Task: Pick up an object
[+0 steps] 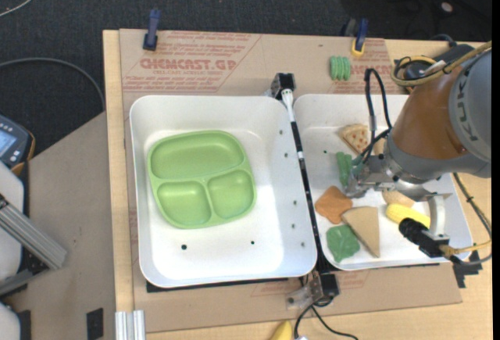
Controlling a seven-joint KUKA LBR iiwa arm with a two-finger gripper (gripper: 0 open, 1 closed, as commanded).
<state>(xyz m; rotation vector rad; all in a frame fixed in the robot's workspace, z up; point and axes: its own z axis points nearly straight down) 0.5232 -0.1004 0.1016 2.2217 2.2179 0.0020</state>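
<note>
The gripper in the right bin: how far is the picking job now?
Done: the gripper is down in the right white bin, among the toy food. In hand: nothing visibly; the green bar-shaped piece and orange flat piece lie beside it. Left: grasping and lifting one.

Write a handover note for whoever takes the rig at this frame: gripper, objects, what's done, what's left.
Gripper: low in the right bin, at the green strip; finger state not readable.
Right bin also holds: cracker-like wedge, orange piece, tan wedge, green lump, yellow piece.
Left bin: green divided tray.
Small green item lies on the board outside the bins.
Done: arm is down among the objects.
Left: nothing visibly lifted; confirm a grasp and raise.
</note>
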